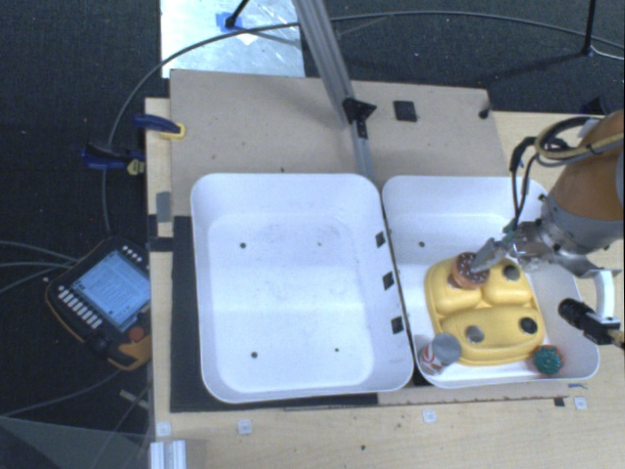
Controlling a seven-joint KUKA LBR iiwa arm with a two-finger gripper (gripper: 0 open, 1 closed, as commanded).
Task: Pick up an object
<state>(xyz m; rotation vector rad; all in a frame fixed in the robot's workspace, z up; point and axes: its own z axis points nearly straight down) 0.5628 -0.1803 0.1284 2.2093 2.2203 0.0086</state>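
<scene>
The hand (pixel 485 258) sits low in the right bin (pixel 420 208), its tip just beside a small round brownish object (pixel 466 274) resting on a large yellow moulded toy (pixel 485 322); whether it is open or closed cannot be told. Below it lie a grey cup-like piece (pixel 442 349) and a green ball (pixel 548 361). Good practice, I judge: centre over the round object, descend straight, then close firmly before lifting.

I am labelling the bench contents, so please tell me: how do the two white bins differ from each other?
The left bin shows bare white floor with a few small dark dots; the right bin holds a large yellow object and small items. The gripper hovers over the right bin, not the left bin. Both are shallow, white, round-cornered, and sit side by side.
</scene>
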